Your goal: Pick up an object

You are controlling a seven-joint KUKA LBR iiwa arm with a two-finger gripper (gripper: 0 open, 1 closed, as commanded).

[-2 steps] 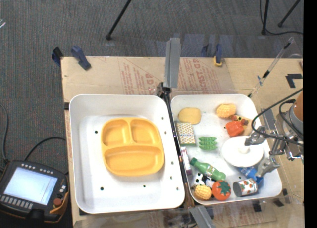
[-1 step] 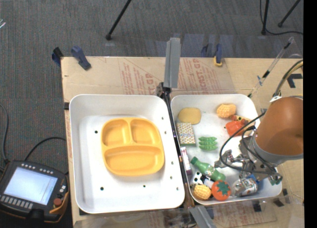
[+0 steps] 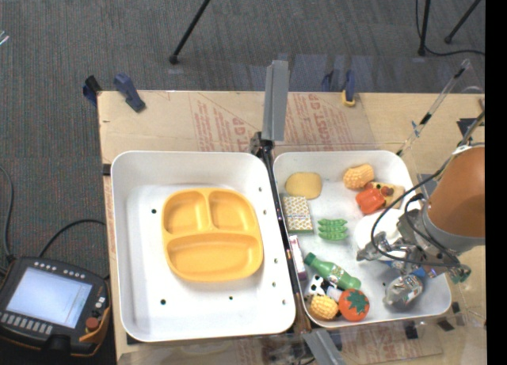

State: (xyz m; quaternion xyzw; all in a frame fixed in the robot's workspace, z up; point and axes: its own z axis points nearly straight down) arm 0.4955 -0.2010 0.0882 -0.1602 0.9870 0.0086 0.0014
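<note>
The gripper (image 3: 404, 290) hangs at the right bin's (image 3: 396, 161) five o'clock corner; its state cannot be told. It may jam against the bin wall.

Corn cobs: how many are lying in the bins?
2. One corn cob lies at the right bin's far side; the other corn cob at its near edge. The arm could hide more.

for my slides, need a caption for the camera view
Grey arm's gripper low over right white bin of toy foods; yellow divided plate in left white bin.
</note>
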